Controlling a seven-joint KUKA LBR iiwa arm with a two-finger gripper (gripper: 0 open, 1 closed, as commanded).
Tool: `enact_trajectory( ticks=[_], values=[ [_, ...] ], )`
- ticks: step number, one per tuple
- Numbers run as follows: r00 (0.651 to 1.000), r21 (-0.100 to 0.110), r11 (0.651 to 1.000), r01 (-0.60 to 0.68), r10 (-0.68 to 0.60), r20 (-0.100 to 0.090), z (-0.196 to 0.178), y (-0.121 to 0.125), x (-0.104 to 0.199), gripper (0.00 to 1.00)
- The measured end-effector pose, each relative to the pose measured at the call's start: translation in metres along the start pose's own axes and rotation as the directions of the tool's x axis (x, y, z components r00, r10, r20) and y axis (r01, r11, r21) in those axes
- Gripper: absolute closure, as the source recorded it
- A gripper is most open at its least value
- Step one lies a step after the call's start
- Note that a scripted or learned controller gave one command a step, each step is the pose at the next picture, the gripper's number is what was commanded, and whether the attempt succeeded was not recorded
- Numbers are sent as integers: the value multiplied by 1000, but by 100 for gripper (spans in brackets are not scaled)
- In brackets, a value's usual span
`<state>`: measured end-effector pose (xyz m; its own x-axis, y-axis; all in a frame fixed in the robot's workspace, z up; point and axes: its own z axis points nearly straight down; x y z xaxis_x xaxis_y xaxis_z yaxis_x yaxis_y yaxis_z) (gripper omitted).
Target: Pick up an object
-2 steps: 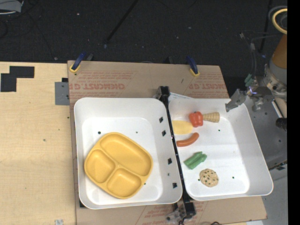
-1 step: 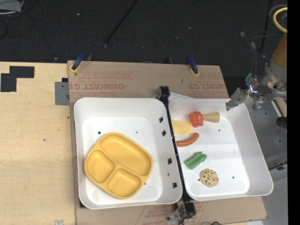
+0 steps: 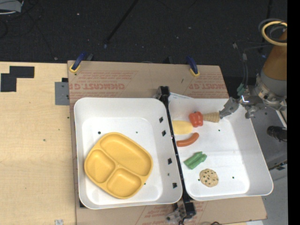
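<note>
The right bin (image 3: pixel 253 172) holds several toy foods: a yellow piece (image 3: pixel 182 127), a red pepper (image 3: pixel 196 119), a tan cone (image 3: pixel 212 117), a red-orange sausage (image 3: pixel 187 139), a green pod (image 3: pixel 195 160) and a cookie (image 3: pixel 208 177). My gripper (image 3: pixel 239 110) hangs over the bin's upper right corner, open, with nothing between its fingers. Its left finger (image 3: pixel 229 108) ends just right of the tan cone's tip; whether they touch I cannot tell.
In the left bin (image 3: pixel 93 111) lies a yellow divided plate (image 3: pixel 118 164). A black divider (image 3: pixel 171 149) separates the two bins. Both bins rest on cardboard (image 3: pixel 140 78) held by two clamps at the back. The grey arm with its orange band (image 3: pixel 274 64) rises at the right.
</note>
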<state>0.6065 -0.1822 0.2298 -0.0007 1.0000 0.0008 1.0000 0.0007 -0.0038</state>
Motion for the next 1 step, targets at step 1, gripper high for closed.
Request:
enact_trajectory(
  ticks=[1],
  values=[
    [1000, 0, 1000, -1, 1, 0, 45, -1, -6, 0]
  ],
)
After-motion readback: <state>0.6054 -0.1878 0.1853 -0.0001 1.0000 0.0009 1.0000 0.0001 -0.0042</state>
